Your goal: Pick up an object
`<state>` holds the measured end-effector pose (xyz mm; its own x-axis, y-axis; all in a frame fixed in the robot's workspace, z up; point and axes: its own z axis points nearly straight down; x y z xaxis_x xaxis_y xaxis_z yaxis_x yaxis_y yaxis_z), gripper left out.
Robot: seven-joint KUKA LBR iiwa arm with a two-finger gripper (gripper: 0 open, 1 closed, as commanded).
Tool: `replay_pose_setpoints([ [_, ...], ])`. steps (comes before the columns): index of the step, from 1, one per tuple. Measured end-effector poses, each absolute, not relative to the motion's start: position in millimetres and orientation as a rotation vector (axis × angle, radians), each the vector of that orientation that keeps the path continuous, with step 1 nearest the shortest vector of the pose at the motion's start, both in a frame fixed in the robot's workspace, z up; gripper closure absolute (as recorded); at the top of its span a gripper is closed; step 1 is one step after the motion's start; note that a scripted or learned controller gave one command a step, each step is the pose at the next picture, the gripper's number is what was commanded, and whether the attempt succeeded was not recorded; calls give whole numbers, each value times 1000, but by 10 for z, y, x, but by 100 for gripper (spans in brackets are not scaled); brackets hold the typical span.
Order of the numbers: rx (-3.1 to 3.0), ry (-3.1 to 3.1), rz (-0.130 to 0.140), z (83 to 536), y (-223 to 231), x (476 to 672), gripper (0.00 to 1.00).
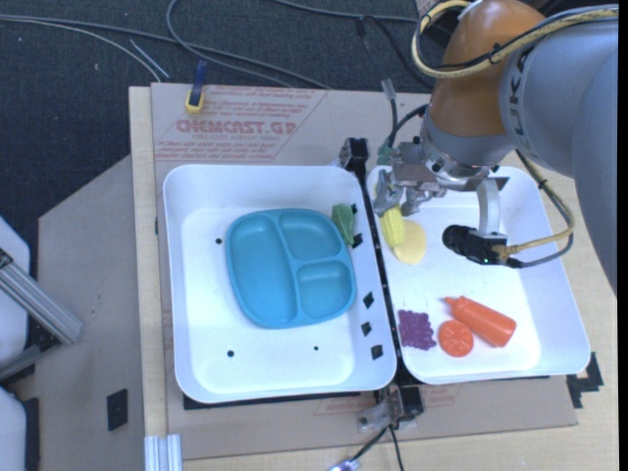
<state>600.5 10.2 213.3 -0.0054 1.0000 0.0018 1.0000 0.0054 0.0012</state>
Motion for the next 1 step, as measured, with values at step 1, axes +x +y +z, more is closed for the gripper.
replay_pose_setpoints([
  [1, -2211, -2225, 0, 2101, 680, 5903, 100],
])
